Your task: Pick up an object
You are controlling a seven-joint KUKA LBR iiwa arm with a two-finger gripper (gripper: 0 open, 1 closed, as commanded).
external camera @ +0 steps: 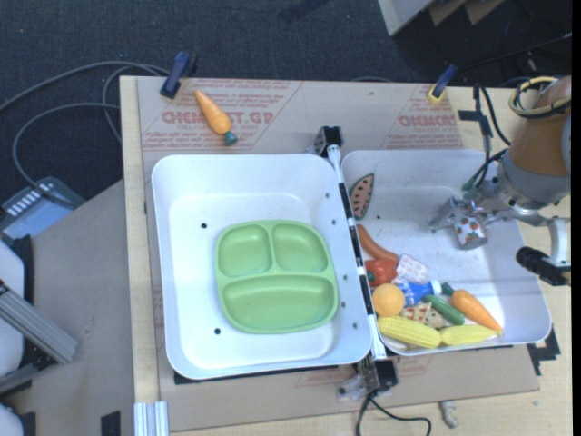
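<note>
We see the desk [272,107], a light board printed with red lettering. Two white bins sit on it side by side, touching along their inner edges: the left bin [182,243] and the right bin [517,298]. A toy carrot [214,114] lies loose on the desk behind the left bin. Blue clamps grip the far edge, one [176,74] near the carrot, another [442,83] farther right.

green tray [275,275] | white bins [182,243] | orange carrot [212,112] | yellow corn [408,332]
</note>
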